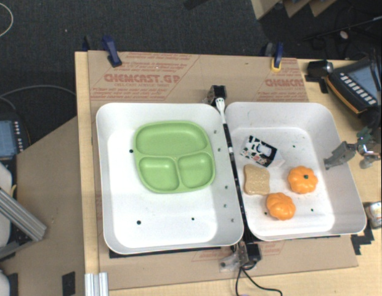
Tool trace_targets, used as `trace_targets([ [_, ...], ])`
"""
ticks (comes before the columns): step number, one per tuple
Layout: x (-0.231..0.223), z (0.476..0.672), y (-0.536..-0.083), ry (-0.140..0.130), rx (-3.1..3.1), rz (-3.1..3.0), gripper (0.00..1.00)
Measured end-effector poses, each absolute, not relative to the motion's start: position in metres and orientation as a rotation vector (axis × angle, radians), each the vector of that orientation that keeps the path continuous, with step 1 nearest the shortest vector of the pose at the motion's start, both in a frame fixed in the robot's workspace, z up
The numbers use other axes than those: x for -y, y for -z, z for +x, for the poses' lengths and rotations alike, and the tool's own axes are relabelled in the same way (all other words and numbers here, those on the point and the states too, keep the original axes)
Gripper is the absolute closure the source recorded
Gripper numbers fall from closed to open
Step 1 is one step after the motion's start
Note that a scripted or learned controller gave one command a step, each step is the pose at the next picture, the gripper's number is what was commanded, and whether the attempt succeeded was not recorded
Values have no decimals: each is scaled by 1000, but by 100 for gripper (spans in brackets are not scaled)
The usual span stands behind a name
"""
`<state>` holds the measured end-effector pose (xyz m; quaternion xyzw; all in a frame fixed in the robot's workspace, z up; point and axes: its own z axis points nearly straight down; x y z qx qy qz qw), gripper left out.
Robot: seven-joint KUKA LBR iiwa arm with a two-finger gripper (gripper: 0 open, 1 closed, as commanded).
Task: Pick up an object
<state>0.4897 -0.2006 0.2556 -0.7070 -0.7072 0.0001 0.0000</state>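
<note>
The right bin (320,119) holds a black-and-white patterned piece (259,151), a tan slice of toast (257,179) and two small orange pumpkins (302,180) (281,205). A green divided plate (174,156) lies in the left bin (117,184). My gripper (348,153) shows as a grey tip over the right rim of the right bin, to the right of the upper pumpkin and apart from it. Nothing is seen in its grasp.
Both bins sit on a brown cardboard sheet (148,76) held by clamps at the back. A black device with a screen (357,85) lies at the back right. Cables run along the seam between the bins.
</note>
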Motion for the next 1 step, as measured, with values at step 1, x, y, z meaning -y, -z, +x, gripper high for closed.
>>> trace_targets([
  [1, 225, 477, -171, -5, 2213, -2220, 0],
])
